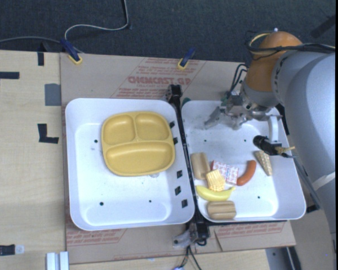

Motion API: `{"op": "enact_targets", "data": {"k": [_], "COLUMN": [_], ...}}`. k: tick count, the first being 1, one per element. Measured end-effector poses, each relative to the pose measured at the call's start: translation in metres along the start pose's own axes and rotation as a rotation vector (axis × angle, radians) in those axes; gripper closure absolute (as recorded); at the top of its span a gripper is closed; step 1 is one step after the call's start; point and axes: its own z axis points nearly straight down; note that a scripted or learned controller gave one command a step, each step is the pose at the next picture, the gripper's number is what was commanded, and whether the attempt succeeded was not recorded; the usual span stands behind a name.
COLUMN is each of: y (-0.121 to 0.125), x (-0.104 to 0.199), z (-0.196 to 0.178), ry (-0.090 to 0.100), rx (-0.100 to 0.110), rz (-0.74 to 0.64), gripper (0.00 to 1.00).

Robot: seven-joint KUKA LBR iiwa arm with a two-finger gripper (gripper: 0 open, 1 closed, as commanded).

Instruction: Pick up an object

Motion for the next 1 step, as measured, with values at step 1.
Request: {"op": "enact_targets", "data": {"k": [1], "y": [-0.0007], "x": [0.0468], "z": [0.0009], "ry": [0.002], "rx": [0.003], "rz": [0.001], "gripper": [0.00]}}
